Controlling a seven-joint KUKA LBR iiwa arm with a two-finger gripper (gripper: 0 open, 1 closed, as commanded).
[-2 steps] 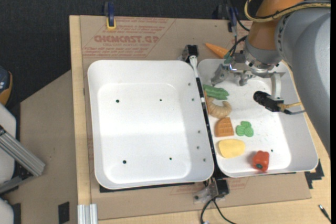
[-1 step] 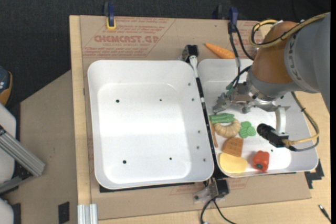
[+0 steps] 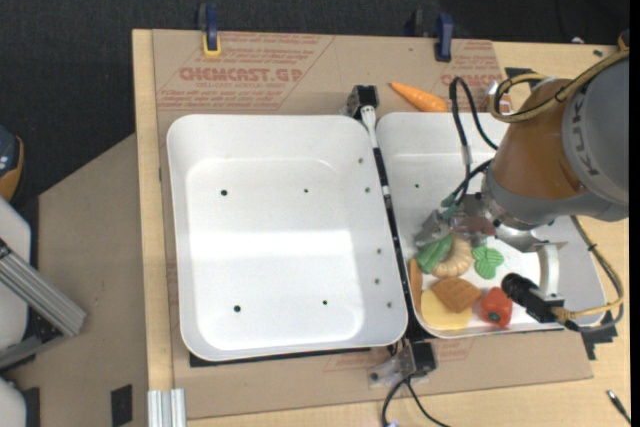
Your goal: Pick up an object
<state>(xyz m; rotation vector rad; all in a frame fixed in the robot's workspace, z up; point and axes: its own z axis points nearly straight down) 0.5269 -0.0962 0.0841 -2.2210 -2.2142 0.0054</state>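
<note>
The arm's hand (image 3: 452,227) hangs low in the right shallow white bin (image 3: 420,150), just above a heap of small toy foods (image 3: 458,277) (green, tan, red); its grip cannot be told

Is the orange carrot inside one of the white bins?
No, the carrot lies on the brown board just behind the right bin, outside its rim.

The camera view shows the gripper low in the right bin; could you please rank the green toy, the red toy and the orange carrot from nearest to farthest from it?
From the gripper:
1. Green toy, just below it in the right bin.
2. Red toy, near that bin's front corner.
3. Orange carrot, lying on the bench behind the bin.
</note>
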